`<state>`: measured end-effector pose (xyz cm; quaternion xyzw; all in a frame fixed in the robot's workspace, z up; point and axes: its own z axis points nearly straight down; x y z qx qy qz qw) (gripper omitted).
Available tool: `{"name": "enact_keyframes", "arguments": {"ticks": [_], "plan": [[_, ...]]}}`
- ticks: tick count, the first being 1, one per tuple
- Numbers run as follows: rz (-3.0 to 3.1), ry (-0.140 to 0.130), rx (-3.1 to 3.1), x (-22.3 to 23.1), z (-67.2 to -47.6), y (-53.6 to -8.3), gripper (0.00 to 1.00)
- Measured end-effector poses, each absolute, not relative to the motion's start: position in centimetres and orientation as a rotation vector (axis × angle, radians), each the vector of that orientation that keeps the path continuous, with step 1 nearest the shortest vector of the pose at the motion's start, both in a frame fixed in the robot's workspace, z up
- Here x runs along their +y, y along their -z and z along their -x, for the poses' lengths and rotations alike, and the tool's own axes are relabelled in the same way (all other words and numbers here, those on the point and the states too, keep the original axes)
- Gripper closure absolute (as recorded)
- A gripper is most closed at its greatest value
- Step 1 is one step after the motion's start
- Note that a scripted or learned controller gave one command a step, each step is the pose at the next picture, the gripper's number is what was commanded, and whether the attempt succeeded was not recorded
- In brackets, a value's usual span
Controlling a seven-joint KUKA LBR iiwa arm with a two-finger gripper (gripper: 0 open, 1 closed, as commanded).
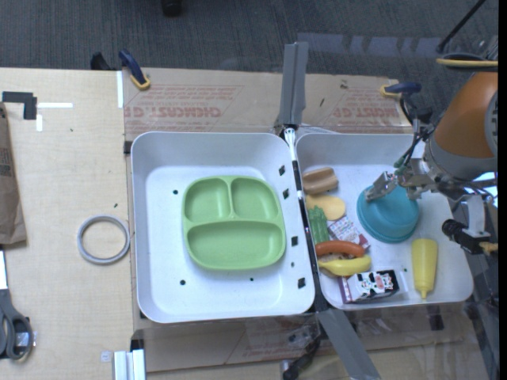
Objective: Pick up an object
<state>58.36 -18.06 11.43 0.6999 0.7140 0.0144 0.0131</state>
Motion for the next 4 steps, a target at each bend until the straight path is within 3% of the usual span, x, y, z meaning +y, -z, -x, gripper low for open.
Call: {"name": "enact_keyframes", "arguments": {"ticks": [1, 2, 3, 4], "plan": [[-2.242, -0.046, 2.166, -18.1, -60.2, -11.4, 0.0], [-2.168, -0.017, 2.265, -21.0, -63.8, -9.7, 0.0], [-2.011, 0.001, 2.409, -17.1, -66.0, -11.7, 0.0], [-1.993, -0.001, 2.424, -15.0, -58.9, -9.4, 0.0]]}}
